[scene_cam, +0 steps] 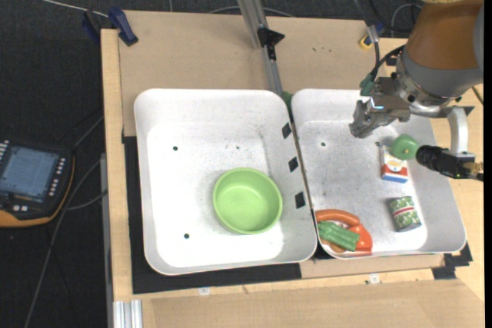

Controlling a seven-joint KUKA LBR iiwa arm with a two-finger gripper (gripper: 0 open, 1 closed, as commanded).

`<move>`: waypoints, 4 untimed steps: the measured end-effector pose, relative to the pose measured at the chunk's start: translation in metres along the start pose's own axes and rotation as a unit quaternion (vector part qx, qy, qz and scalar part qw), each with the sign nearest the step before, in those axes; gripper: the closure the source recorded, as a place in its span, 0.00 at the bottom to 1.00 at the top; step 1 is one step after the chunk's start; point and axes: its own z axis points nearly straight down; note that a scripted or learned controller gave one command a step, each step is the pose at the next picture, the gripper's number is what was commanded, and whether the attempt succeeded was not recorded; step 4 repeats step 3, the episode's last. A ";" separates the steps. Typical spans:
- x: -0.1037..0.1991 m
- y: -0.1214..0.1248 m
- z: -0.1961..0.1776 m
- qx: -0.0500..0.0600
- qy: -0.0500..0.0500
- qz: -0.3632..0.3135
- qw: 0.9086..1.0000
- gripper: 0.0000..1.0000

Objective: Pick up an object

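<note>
The arm (446, 27) reached in from three o'clock, its orange band above a grey wrist, and its tool (367, 121) hung over the upper part of the right bin (338, 165), toward the bin's twelve o'clock edge. Whether the tool stood wide or narrow could not be told from this slanted view; nothing showed between its tips.

Four things lay in the right bin. A small white carton (394, 167) with red and blue print sat at about four o'clock from the tool, and a green round cap-like piece (403, 145) was just above it, touching or nearly touching its top. Below the carton, toward the bin's five o'clock corner, lay a small dark green can (404, 213) on its side. At the bin's six o'clock edge, near the divider between the bins, rested a bunch of orange and green toy vegetables (343, 233), pressed against the rim.

The left bin (177, 127) held a light green bowl (247, 200), upright, sitting toward its five o'clock corner. Both bins stood side by side on the table (192, 50), and a handheld pendant (31, 180) lay on the floor at nine o'clock.
</note>
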 end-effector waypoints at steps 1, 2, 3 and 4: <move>0.053 0.003 -0.004 -0.001 0.000 0.000 1.000 1.00; 0.107 0.003 0.015 0.000 0.000 0.000 1.000 1.00; 0.158 0.010 0.023 0.000 0.000 0.000 1.000 1.00; 0.158 0.010 0.023 0.000 0.000 0.000 1.000 1.00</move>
